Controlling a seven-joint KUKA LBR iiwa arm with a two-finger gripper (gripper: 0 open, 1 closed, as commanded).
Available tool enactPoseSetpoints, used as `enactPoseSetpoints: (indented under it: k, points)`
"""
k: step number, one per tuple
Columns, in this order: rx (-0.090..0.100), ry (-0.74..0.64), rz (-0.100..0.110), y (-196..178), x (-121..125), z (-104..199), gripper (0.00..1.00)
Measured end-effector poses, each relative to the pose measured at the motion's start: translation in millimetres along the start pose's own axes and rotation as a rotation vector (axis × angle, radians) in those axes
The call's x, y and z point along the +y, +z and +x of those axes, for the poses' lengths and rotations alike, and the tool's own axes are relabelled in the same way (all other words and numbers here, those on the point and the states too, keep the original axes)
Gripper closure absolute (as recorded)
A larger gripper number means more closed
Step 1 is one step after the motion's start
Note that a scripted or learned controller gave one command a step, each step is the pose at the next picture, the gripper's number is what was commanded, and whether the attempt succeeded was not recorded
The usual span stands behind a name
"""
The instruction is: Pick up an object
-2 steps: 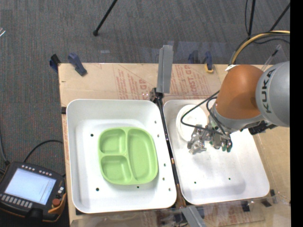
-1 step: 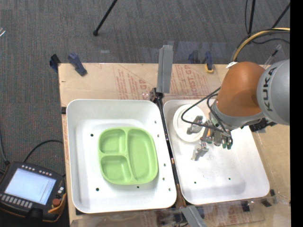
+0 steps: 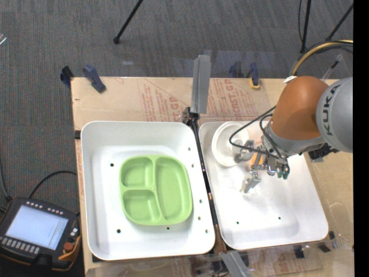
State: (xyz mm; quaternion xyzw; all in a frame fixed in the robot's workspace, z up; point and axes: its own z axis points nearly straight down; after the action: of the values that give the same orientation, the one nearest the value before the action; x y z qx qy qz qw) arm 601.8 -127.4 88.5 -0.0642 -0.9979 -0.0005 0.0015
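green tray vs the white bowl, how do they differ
The green tray is a rounded rectangle split into three compartments; the white bowl is round with a single hollow. The tray looks clearly larger than the bowl. The tray lies near the middle of the left bin, well away from the arm, while the bowl sits in the right bin's far-left corner, beside the gripper. Both are plain, one-colour dishes.

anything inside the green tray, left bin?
The green divided tray shows three bare compartments. It covers the left bin floor beneath it, so whatever lies under the tray cannot be seen.
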Motion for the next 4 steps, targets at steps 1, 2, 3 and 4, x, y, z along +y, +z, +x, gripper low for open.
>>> enactPoseSetpoints:
  k: [1, 2, 3, 4]
  points:
    - [-0.006, 0.067, 0.000, -0.2, -64.0, -26.6, 0.00]
    - [-0.007, -0.003, -0.001, -0.2, -14.4, -36.0, 0.00]
    - [-0.007, 0.194, -0.001, -0.1, 2.4, -37.6, 0.00]
    - [-0.003, 0.261, -0.001, 0.7, -4.7, -20.4, 0.00]
